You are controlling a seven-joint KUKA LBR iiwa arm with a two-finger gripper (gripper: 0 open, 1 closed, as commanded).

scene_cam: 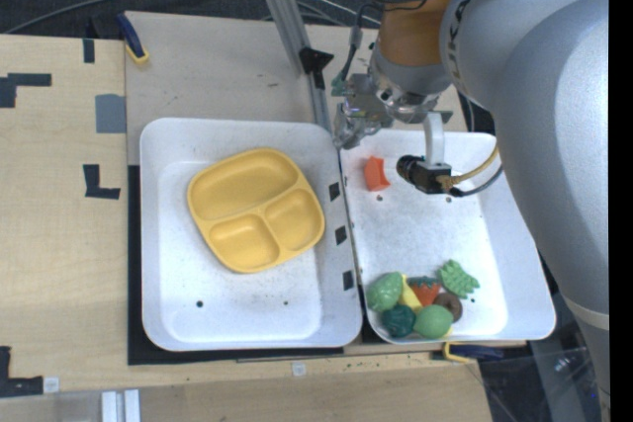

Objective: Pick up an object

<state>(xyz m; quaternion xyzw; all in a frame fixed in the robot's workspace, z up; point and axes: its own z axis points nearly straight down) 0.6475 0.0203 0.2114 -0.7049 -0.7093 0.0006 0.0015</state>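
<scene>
Orange block (376,174) sits alone at the right bin's (514,311) far end, just below the gripper (354,128); grip state can't be told. Centre over it, descend straight, avoid the bin wall.

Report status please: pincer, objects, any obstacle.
Pincer over right bin's far-left corner, nothing seen held. Orange piece beside it. Toy pile at near edge. Yellow tray in left bin.

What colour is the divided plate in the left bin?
Yellow. The divided plate shows plainly in the camera view, lying in the left bin.
</scene>
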